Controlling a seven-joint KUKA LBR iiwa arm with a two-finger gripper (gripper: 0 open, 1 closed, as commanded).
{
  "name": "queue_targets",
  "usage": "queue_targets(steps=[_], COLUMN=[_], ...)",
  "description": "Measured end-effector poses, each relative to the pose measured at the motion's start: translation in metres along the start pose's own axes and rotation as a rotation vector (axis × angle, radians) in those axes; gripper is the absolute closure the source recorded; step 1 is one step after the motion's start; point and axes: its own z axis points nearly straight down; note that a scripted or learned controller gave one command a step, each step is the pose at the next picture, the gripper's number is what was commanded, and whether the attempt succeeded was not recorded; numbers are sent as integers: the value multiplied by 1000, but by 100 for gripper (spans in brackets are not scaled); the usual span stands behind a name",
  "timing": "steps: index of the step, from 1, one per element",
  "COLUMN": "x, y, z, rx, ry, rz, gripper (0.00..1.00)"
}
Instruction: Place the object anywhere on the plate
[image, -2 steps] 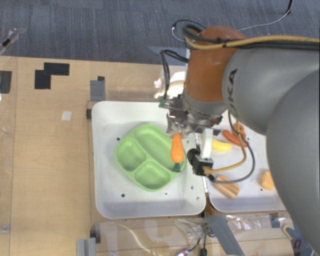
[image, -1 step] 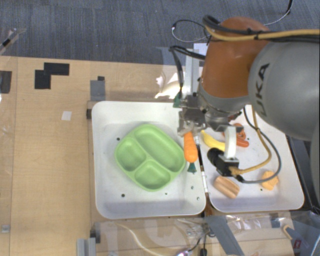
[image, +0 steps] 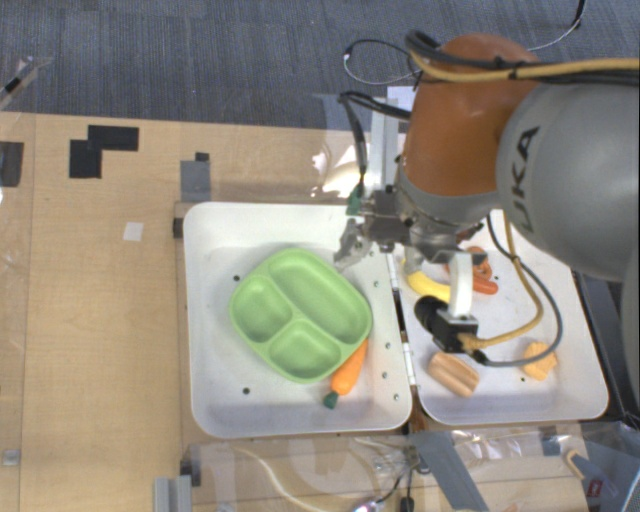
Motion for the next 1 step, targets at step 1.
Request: queue_targets(steps=[1], x=[108], y=[21], z=[2], rx=[2], ry=[0], rz=[166], gripper=[0])
